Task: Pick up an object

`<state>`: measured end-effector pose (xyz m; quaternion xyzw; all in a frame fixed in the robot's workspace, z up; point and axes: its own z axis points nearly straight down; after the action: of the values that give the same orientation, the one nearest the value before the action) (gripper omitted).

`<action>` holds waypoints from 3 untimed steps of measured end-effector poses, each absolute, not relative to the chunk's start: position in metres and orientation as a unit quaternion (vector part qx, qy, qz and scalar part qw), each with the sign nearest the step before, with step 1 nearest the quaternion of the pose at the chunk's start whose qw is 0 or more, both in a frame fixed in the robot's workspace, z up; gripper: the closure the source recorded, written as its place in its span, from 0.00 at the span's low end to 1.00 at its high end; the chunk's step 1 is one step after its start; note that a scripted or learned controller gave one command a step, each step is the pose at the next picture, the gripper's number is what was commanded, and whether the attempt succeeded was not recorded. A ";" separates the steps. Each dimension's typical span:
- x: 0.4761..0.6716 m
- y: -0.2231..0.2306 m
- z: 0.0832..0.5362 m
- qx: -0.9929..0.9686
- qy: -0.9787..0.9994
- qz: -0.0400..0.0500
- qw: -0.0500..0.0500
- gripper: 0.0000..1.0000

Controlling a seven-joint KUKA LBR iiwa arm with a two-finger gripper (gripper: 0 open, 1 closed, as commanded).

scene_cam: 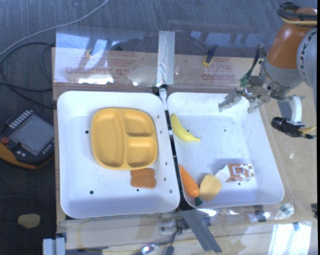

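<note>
Two white bins sit side by side. Nearest us in the right bin [266,158] we note a carrot [188,183], a yellow wedge-shaped block [210,186] touching it, and a small printed packet [237,172] just beside. In the left bin [64,158] a brown toast-like piece [143,178] lies touching a yellow divided plate [124,137]. Farther back, a banana [183,129] rests by the right bin's left wall. Farthest, the gripper [238,103] hangs over the rear right corner, fingers spread wide, holding nothing.
</note>
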<state>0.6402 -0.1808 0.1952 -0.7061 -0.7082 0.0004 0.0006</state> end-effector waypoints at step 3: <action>0.487 -0.214 0.135 -0.694 -0.720 0.000 0.000 0.00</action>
<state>0.4872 -0.2138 0.1354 -0.6943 -0.7197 0.0004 0.0002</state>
